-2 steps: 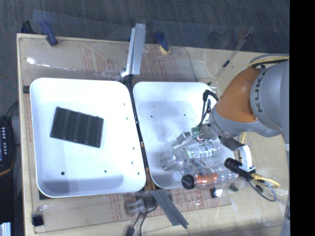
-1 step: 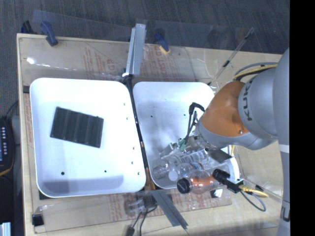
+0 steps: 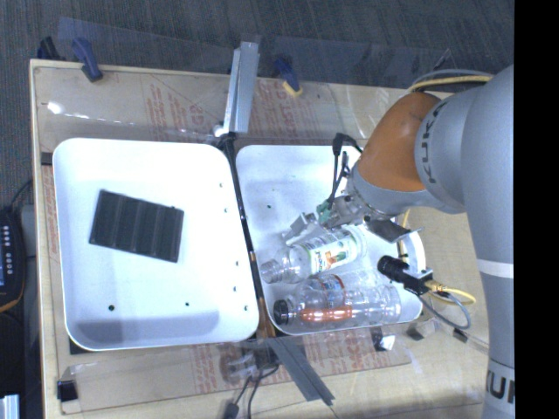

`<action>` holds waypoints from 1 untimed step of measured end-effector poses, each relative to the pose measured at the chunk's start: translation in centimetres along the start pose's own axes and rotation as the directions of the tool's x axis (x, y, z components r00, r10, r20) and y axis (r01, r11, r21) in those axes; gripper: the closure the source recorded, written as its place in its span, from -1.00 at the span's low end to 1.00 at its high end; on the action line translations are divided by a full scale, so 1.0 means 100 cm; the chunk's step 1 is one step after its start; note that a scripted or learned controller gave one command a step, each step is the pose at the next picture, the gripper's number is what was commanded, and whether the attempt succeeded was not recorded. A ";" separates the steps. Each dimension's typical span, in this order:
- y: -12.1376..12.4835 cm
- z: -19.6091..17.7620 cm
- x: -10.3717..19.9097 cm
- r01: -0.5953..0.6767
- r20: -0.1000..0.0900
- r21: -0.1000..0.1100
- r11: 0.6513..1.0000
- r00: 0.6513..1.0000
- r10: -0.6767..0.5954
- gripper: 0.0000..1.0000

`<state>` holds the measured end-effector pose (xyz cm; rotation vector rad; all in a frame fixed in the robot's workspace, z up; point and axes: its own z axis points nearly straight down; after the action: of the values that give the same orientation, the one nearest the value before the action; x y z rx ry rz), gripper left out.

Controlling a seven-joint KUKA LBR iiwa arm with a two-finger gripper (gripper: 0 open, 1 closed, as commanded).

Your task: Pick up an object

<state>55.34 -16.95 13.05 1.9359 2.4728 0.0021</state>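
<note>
The end effector (image 3: 316,223) is in the right bin (image 3: 271,177), just above a labelled bottle (image 3: 321,257); its opening I cannot tell.

1. You see the arm (image 3: 472,138) in smooth grey casing with a rounded orange band (image 3: 393,151) above its wrist.
2. Black cables (image 3: 338,160) run along its metal gripper (image 3: 319,219) mount.

Arm (image 3: 437,160) low, reaching in from right
</note>
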 end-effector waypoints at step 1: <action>-0.034 0.037 -0.017 0.057 0.002 -0.004 0.998 0.998 -0.057 -1.00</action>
<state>52.42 -19.41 9.33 1.8630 2.5238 0.0053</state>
